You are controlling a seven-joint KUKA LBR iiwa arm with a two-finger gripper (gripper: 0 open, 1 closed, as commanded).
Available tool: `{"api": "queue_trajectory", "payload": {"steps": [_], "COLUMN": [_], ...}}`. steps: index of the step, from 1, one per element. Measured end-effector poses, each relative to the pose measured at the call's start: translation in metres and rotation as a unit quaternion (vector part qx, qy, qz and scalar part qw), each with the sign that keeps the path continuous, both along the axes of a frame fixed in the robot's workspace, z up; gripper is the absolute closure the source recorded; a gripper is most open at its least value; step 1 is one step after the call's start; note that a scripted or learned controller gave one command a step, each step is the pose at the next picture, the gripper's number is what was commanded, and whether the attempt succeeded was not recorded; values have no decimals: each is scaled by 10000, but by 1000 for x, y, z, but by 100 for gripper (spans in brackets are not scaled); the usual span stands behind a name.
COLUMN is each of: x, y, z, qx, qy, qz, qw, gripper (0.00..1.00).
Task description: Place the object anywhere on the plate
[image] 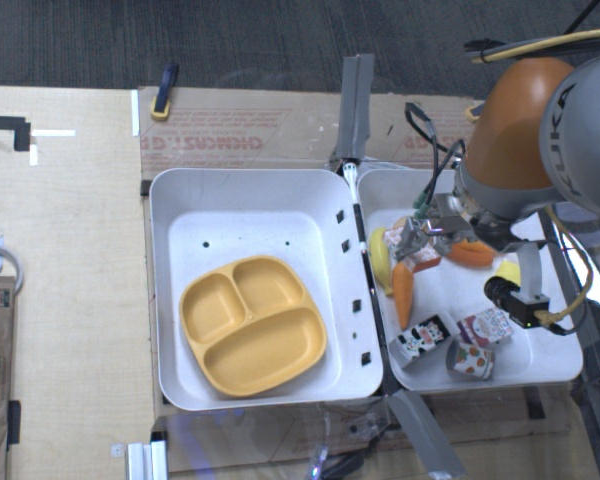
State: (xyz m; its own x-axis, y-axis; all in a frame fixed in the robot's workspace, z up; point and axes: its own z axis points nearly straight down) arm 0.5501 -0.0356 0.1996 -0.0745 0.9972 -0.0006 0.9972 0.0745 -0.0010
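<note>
Two white bins [170, 268] share our bench; the yellow plate [252, 323] lies bare at left. Our gripper [418, 240] hovers among the right bin's toys, grip perhaps undecided—we cannot tell.

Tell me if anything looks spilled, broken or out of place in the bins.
Nothing stands out. The yellow plate lies flat in the left bin. The right bin holds a loose jumble of toy food, including a carrot beside the gripper.

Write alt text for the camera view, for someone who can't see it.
The arm's hand hangs over the right bin among toy foods, near a carrot and a banana. A yellow divided plate sits in the left bin.
</note>
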Motion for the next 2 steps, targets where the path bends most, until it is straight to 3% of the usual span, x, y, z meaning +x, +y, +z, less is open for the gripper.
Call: {"api": "queue_trajectory", "payload": {"steps": [1,2], "x": [38,-41], "y": [-4,78], "z": [-10,-9], "qx": [-4,-2], "qy": [13,14], "qz": [33,-44], "qw": [10000,10000], "gripper": [100,100]}}
